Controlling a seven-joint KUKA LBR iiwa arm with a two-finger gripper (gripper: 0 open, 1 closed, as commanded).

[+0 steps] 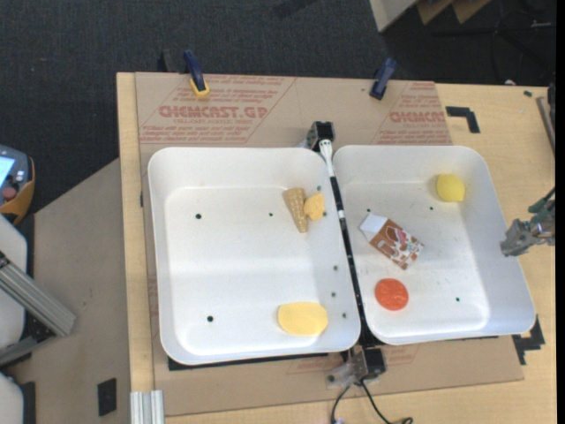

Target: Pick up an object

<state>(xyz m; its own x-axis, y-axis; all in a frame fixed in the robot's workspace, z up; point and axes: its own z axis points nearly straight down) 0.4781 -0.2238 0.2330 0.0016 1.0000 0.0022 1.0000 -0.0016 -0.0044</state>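
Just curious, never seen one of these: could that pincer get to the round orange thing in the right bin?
Probably yes. The pincer sits at the right bin's right rim, and the round orange thing lies apart from the carton, uncovered.

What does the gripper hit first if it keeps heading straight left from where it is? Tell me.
Probably the right bin's rim, since the gripper sits at that edge. If it passes above the rim, the small carton lies next in line; height is unclear.
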